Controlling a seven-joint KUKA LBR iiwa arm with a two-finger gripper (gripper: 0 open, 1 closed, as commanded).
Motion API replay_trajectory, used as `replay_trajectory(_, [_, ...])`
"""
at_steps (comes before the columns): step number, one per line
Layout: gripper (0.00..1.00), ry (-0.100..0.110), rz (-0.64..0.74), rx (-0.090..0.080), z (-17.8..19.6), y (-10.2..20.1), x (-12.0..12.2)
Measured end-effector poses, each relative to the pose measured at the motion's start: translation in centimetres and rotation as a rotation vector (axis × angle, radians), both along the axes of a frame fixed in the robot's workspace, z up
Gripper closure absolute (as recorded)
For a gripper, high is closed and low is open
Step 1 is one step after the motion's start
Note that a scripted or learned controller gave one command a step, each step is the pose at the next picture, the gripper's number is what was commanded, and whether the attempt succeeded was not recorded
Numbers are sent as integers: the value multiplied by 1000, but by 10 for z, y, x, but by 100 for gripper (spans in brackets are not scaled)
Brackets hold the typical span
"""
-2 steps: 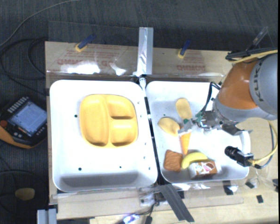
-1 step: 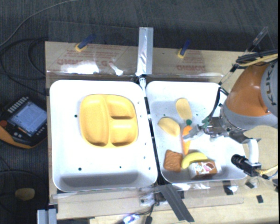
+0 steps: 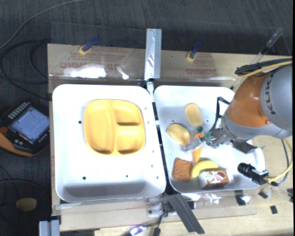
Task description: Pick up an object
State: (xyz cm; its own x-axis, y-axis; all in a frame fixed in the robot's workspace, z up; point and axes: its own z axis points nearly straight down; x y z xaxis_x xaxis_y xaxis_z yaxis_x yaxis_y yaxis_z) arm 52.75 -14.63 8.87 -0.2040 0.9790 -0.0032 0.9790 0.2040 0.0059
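Observation:
The right bin (image 3: 246, 151) holds several small toy foods. A pale yellow oval piece (image 3: 192, 113) lies toward the back, and a second, rounder one (image 3: 177, 131) sits just left of the gripper. An orange carrot (image 3: 196, 154) with a green top lies under the gripper's tip. Near the front are a brown waffle-like piece (image 3: 182, 169), a yellow banana (image 3: 205, 166) and a small red-and-white carton (image 3: 215, 178). My gripper (image 3: 205, 138) reaches in from the right, low over the carrot's top and close to the rounder yellow piece. Nothing shows between its tips.
The left bin (image 3: 69, 181) bears a yellow divided plate (image 3: 114, 127). The grey and orange arm (image 3: 253, 112) covers the right bin's right side. A handheld pendant (image 3: 22, 127) lies on the floor at the left.

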Motion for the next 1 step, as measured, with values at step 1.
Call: replay_trajectory(1, [100,-5,0,2,10,1,2])
